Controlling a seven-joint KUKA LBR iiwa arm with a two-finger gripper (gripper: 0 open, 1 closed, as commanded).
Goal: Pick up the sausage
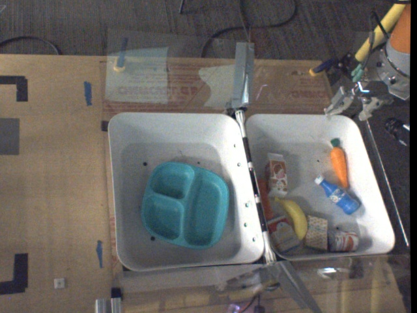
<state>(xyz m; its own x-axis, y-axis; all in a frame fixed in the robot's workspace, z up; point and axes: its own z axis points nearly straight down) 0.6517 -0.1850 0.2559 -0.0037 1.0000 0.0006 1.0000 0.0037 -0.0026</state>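
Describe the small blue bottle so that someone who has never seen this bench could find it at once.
Of the two white bins, look in the right bin. Toward its right wall, just below the orange carrot, the blue bottle lies on its side, its pale cap pointing to the upper left. It is the only blue thing in that bin.

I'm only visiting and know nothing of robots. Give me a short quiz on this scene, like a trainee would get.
1. True or false: the plate lies in the left bin.
2. Which lies nearest the carrot? A banana, B bottle, C plate.
3. Fill in: the gripper hangs by the ____ bin's top corner.
Key: 1 true; 2 B; 3 right.
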